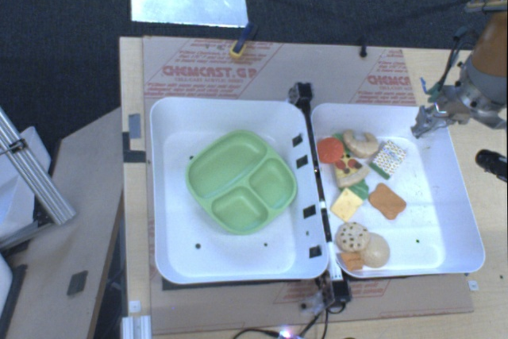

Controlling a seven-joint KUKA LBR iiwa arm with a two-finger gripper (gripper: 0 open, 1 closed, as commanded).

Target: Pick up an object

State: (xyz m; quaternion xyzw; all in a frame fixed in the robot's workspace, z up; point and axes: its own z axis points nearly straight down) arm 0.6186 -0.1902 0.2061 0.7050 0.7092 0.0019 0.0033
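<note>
Over the far right corner of the right bin [464,246] I have the claw [424,123], hanging above the rim and well apart from the toys. From this slant I cannot tell how it is set, though I see nothing caught in it. So the pick has not begun, as I judge it: no object is lifted, and everything rests on the bin floor.

My candidates lie clustered along that bin's left side: a red tomato slice [330,149], a bagel [362,143] just beside it, a pizza slice [349,167], a checked wafer [388,158], a yellow cheese block [346,204], an orange toast piece [386,201], and a chocolate-chip cookie [350,236] touching a pale bun [375,250]. The left bin [171,131] carries a green divided plate [241,182].

What remains is all of it: travel over, descend, close, lift.
</note>
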